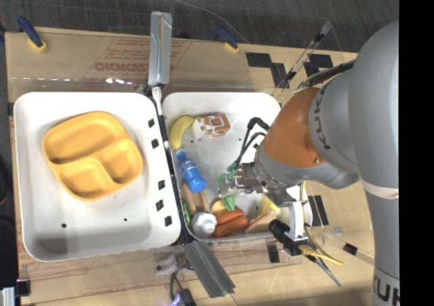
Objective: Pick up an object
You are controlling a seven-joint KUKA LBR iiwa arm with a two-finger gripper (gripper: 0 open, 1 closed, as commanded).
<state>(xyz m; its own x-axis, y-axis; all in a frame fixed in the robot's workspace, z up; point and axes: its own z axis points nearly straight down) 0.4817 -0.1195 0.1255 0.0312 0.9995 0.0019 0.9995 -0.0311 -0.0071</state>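
The right bin [224,104] holds several small items: a yellow banana [179,129], a white and brown carton [211,125], a blue bottle [191,172], a tan stick-shaped piece [195,199], a silver and white round piece [203,224] and an orange carrot [230,221]. My gripper [232,186] hangs low over the bin's near right part, just above the carrot, with green bits showing beside it. The arm's orange band [293,135] and grey wrist hide the bin's right side.
The left bin [27,182] holds a yellow divided tray [93,153]. A metal bar [159,50] stands at the divider between the bins. Cardboard lines the bench behind them. Black clips edge the divider.
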